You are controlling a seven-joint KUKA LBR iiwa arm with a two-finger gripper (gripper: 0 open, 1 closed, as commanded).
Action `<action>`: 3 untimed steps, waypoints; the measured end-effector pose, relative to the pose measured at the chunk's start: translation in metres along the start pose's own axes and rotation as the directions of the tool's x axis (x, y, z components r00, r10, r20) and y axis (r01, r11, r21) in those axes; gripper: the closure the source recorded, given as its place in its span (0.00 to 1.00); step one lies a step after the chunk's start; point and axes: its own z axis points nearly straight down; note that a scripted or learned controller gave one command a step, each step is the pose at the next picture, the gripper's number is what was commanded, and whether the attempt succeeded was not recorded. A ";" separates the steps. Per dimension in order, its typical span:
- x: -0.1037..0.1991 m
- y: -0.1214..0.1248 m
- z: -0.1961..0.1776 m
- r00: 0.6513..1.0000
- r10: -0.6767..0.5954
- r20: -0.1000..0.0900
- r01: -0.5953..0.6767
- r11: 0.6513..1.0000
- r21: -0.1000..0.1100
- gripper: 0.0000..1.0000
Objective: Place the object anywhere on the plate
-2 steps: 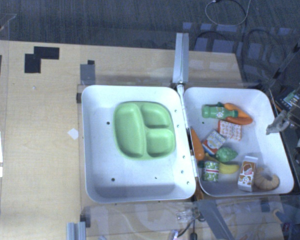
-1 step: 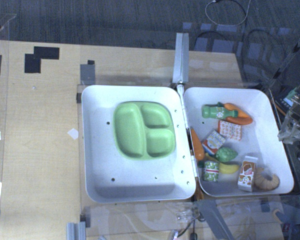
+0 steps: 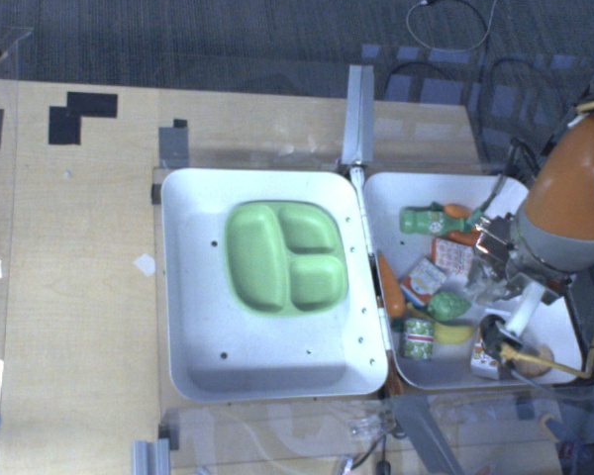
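Plate: the green divided plate (image 3: pixel 282 255) lies in the left bin (image 3: pixel 193 364), a little toward 12 o'clock of that bin's middle, with three compartments and nothing on it.
Task's object: not yet singled out; the candidates all lie in the right bin (image 3: pixel 416 372), well apart from the plate across the rim between the bins.
Clutter: a green bottle (image 3: pixel 421 221) at 12 o'clock of the pile, an orange carrot-like piece (image 3: pixel 388 287) along the 9 o'clock wall, a small can (image 3: pixel 417 339) at 7 o'clock, a green round item (image 3: pixel 448 306) and a yellow piece (image 3: pixel 453 333) near the middle, a red-and-white packet (image 3: pixel 452 255) just beside them.
Gripper: the gripper (image 3: pixel 495 290) hangs over the right bin toward 3 o'clock, near the green round item; whether its jaws are wide, narrow or holding anything cannot be told, as the wrist hides them.
Risk, pick: the items touch and overlap, so a descent here could likely pinch two at once or nudge one aside and close on nothing.
Risk, carry: a poor hold on a round or slick item may well slip on the way toward 9 o'clock and drop it on the bin floor short of the plate.
Risk, collision: the raised divider between the bins could catch a low-carried item.
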 end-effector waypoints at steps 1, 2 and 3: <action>-0.015 0.020 -0.091 0.995 0.096 0.000 -0.096 0.995 -0.003 1.00; 0.077 -0.013 0.015 1.000 -0.025 0.001 0.025 1.000 0.001 1.00; 0.162 -0.050 0.032 0.996 -0.094 0.001 0.094 0.996 0.001 1.00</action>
